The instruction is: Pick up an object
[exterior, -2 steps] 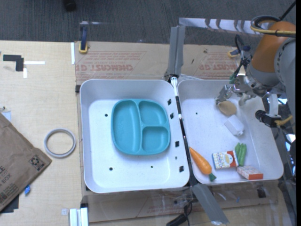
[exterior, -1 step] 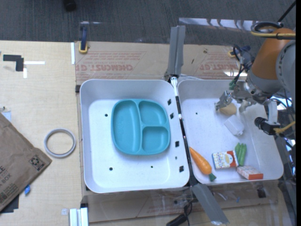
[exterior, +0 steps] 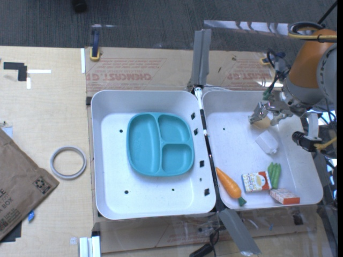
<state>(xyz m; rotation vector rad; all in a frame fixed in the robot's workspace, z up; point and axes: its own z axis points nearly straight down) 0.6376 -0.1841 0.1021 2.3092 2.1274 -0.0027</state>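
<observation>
At the far left of the bench point(exterior: 48, 106) lies a brown cardboard box point(exterior: 19, 189), cut off by the frame edge, with a roll of tape point(exterior: 68, 161) lying flat just to its right. A blue clamp point(exterior: 95, 42) stands at the back edge, above the left bin's corner.

The left bin point(exterior: 107, 197) holds a teal divided plate point(exterior: 160, 143) with three compartments, sitting a little back of the bin's middle and clear of the walls.

The right bin point(exterior: 305, 159) touches the left one along a shared edge. At its front left a carrot point(exterior: 229, 183) lies at a slant, leafy end toward the front wall. Right of it a small carton point(exterior: 254, 182) with red print lies flat, and a cluster of green pods point(exterior: 274, 174) touches its right side. In front of the pods a small red and white box point(exterior: 284, 197) rests near the front wall. Farther back, near the bin's middle, a clear plastic piece point(exterior: 267, 142) lies alone.

The arm point(exterior: 313, 63) comes in from the right, over the back right corner of the bin. The jaws point(exterior: 261, 118) are low over the back of the right bin, and a tan, rounded object point(exterior: 262, 122) sits right at their tips. Whether the jaws are pinching it or merely resting against it, and how wide they stand, I cannot tell from this angle.
</observation>
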